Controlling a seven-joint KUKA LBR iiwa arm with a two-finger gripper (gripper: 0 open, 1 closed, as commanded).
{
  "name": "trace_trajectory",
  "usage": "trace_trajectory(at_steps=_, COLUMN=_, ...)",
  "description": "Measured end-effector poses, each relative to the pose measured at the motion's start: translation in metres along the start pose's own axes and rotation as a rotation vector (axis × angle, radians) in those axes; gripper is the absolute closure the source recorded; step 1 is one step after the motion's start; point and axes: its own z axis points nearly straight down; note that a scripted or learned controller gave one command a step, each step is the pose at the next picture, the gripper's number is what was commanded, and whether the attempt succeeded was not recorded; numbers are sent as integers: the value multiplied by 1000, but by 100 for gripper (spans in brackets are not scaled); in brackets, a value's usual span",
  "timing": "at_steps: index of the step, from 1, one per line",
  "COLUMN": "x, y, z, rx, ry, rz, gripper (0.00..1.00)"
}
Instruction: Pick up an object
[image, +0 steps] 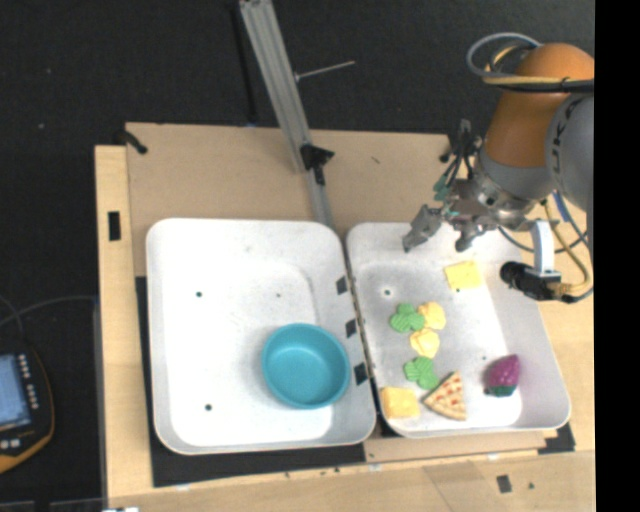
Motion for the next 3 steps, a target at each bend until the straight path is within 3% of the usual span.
trace_trajectory(at_steps=1, x=0, y=0, z=0, rx=0, ry=0, rz=0, gripper=0)
trace_trajectory(at_steps=3, x=-20, y=0, z=106, rx=0, ry=-2, rz=4, gripper=0)
